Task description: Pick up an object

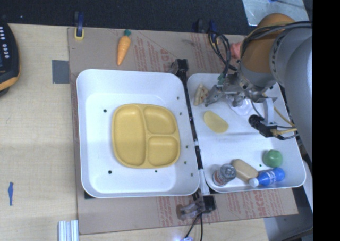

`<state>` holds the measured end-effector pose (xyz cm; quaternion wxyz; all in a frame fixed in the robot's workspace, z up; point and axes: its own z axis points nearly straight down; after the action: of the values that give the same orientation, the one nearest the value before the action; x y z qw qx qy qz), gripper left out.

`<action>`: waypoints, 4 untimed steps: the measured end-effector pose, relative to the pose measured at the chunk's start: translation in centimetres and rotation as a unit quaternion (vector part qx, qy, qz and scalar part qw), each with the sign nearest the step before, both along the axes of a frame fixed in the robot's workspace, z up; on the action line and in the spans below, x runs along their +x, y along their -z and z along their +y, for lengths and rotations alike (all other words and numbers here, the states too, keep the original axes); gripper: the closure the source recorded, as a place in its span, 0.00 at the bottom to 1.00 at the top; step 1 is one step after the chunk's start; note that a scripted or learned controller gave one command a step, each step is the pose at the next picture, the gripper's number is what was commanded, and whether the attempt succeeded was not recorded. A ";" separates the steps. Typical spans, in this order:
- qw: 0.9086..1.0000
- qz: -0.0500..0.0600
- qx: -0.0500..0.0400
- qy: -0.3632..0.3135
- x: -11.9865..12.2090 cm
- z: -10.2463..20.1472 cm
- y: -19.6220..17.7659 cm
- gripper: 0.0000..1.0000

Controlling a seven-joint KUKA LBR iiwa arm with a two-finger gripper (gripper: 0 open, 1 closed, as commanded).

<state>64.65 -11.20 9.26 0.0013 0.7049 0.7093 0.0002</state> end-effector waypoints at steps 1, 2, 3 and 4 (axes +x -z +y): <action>1.000 0.002 0.001 0.000 1.0 0.7 0.0 0.00; 1.000 0.005 0.001 0.002 -3.1 1.5 0.1 0.00; 1.000 0.001 0.000 0.001 1.1 -1.0 0.0 0.00; 1.000 0.006 0.001 0.002 -5.2 1.1 0.1 0.00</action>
<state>59.49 -10.13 9.14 -0.0038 0.7060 0.7082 -0.0028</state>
